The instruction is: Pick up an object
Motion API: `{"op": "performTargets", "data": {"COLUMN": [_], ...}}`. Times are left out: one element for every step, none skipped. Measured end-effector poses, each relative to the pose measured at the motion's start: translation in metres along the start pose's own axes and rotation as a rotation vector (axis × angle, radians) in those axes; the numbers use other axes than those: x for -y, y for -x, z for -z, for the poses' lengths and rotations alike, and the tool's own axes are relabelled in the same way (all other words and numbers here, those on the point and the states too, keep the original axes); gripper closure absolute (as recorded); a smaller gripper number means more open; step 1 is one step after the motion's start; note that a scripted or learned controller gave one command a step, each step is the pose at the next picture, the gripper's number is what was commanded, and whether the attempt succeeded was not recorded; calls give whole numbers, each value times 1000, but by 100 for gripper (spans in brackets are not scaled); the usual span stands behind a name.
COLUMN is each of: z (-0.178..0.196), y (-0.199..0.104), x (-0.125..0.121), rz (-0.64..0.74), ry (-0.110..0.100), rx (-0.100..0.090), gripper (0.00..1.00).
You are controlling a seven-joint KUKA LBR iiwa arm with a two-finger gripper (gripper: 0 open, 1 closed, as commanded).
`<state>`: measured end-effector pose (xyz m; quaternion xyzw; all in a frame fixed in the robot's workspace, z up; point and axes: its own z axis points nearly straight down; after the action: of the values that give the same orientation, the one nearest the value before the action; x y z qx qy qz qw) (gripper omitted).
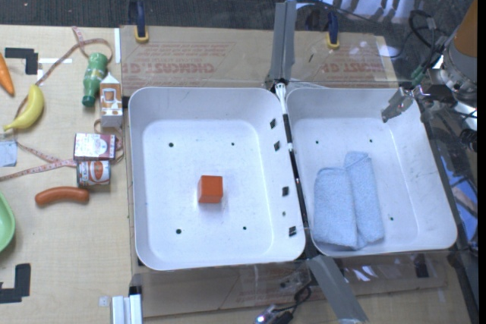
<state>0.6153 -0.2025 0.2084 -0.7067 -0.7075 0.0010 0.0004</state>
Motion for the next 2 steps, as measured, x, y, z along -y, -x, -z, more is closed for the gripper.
{"op": "performTargets", "data": {"z": [14, 35], "y": [20, -33], "x": [40, 31], "rz": [-481, -1062], "ry": [-2, -2], "rx": [0, 1], "gripper": [0, 0]}}
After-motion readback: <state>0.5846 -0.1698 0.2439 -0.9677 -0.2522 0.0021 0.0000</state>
